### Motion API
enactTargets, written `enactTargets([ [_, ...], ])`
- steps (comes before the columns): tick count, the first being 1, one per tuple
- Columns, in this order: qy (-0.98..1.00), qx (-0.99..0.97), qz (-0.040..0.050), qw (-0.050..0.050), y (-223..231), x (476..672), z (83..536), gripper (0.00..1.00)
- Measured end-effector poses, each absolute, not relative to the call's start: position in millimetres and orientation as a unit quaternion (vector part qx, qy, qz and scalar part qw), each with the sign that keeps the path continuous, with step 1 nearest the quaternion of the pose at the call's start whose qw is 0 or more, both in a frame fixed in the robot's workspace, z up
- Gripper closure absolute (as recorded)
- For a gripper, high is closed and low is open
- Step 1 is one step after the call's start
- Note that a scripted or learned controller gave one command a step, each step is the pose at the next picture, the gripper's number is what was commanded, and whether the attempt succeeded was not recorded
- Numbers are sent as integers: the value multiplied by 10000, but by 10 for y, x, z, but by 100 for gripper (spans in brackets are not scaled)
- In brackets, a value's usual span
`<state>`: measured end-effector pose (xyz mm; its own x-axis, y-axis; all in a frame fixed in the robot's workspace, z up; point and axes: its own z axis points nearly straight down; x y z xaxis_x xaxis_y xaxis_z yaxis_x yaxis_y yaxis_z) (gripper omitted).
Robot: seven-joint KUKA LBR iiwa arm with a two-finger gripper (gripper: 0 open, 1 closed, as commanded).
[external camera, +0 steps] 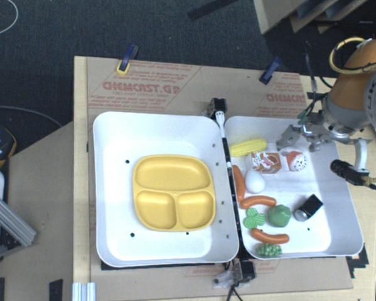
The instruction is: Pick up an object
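Note:
My gripper (pixel 301 139) hangs over the back of the right bin (pixel 334 230), its two fingers spread and nothing between them. Just below it in the view lie a white ball with red dots (pixel 295 160) and a red and white piece (pixel 266 161). A yellow corn cob (pixel 248 145) lies to their left. Further forward sit a white egg (pixel 255 182), three sausages (pixel 259 201), green toy vegetables (pixel 279 214) and a black block (pixel 308 207).
The left bin (pixel 111 174) holds a yellow divided plate (pixel 173 191). A black rail (pixel 225 156) runs between the two bins. The arm's orange band (pixel 362 74) stands over the bench's back right corner.

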<state>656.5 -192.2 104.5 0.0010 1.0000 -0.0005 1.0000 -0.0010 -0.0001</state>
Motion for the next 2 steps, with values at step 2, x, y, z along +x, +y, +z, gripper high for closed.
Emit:
enactTargets([
  [2, 7073, 7069, 17, 37, -1906, 6578, 1599, 100],
])
